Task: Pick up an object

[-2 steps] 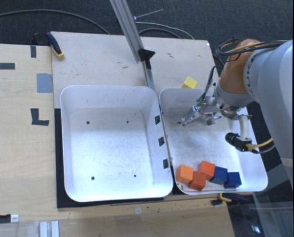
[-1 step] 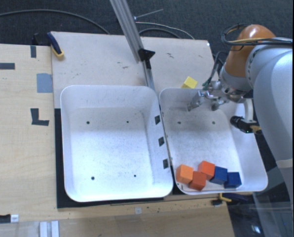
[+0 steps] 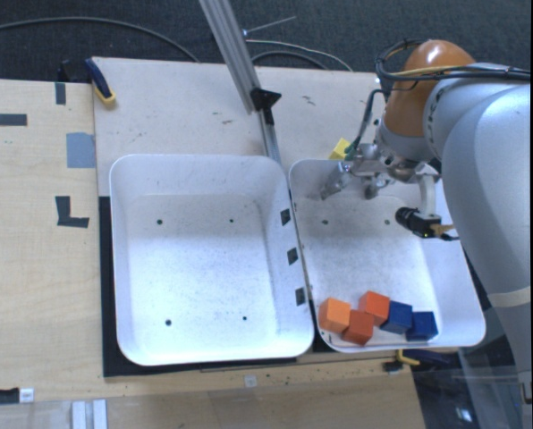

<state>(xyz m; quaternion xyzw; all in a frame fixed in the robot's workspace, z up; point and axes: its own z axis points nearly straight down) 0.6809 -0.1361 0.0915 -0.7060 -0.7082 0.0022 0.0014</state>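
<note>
Blocks (image 3: pixel 376 316), orange and blue, lie clustered against the near rim of the right bin (image 3: pixel 445 280), well below the claw (image 3: pixel 351 181) as you see it from the camera view. They touch one another in a tight group, which is probably where loose pieces collect along the sloping wall.

Note that the claw hangs over the far end of the same bin, well apart from the cluster, with bare white floor between them. A small yellow item (image 3: pixel 340 148) sits just above the claw, at the bin's far rim; you cannot tell what it is.

Check the claw before proceeding: nothing is visible between its tips, and it touches no block. The picture is too small and cluttered there to say whether it is open or closed.

The left bin (image 3: pixel 204 257) lies well to the claw's left.
</note>
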